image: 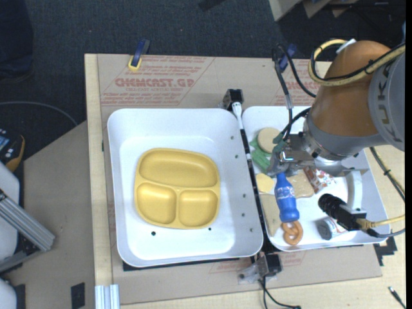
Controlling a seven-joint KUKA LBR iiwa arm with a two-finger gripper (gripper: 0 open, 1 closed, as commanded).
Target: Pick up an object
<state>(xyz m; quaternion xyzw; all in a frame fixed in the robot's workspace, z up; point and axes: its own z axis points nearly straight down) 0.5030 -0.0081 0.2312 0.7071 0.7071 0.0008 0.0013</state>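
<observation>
Two white bins sit touching along their inner edges on the desk. The left bin holds one yellow three-compartment tray lying flat near its middle, with bare white floor all round it and widest toward the top and lower right corners.

The right bin is crowded and all the loose pickable items are in it. A blue bottle lies on its side near the left wall, cap end up-frame. A brown ring is just below the bottle's base, close to the bin's near rim. A round green-and-cream item sits at upper left, near the dividing wall. A reddish packet is partly under the wrist. Little free floor here; the lower rim strip is bare.

The arm comes in from the right, its orange section bulking over the right bin's upper half and hiding the floor there. The wrist points down-left. The gripper is low over the bottle's cap end, just beside the round item. Whether it is wide, narrow or clamped on anything: cannot tell, tips are hidden.
</observation>
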